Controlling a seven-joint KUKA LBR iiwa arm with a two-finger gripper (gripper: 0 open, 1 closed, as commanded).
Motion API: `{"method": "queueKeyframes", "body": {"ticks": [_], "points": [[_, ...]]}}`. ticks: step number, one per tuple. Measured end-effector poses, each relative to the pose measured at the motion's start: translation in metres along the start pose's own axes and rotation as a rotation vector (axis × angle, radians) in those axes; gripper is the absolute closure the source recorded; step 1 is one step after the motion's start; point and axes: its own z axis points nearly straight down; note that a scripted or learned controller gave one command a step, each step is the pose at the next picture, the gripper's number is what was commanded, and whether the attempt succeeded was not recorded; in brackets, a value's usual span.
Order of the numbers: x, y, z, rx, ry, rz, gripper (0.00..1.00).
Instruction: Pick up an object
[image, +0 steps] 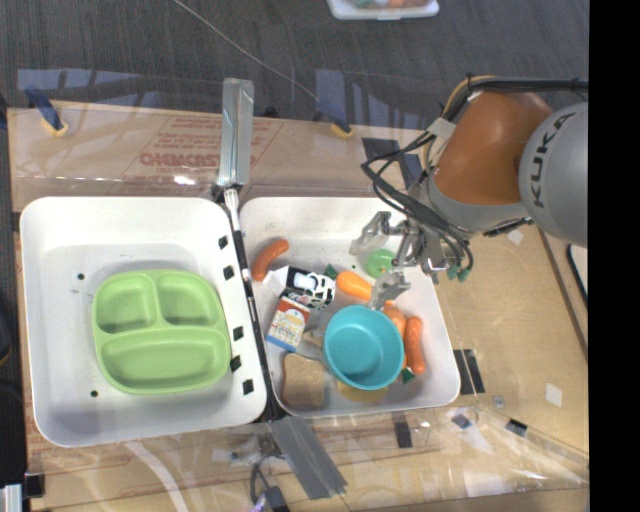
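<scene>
We start at the gripper (388, 262), which hangs over the upper right part of the right bin (445, 345). Its metal fingers (375, 232) look spread apart with nothing between them, one near a small green object (379, 263) and the other reaching down toward the orange carrot-like piece (354, 286). We judge it is poised to close on one of these, since both lie directly beneath it.

Outward from there, at about six o'clock of the gripper, sits a teal bowl (364, 346), propped on other toys, so it looks tilted. At four o'clock of the bowl lies another orange piece (413, 344) against the bin's right wall. At nine o'clock of the gripper we see a small black-and-white item (311, 286), with a little printed carton (286, 324) below it and a sausage-shaped toy (268, 257) at ten o'clock. A brown slice (304, 381) rests near the bin's lower edge.

The left bin (50, 330) holds a green divided plate (160, 331), well apart from the crowding.
</scene>
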Motion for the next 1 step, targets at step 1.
{"method": "queueKeyframes", "body": {"ticks": [1], "points": [[-0.0019, 0.0075, 0.0009, -0.001, 0.0, -0.189, 0.0]]}}
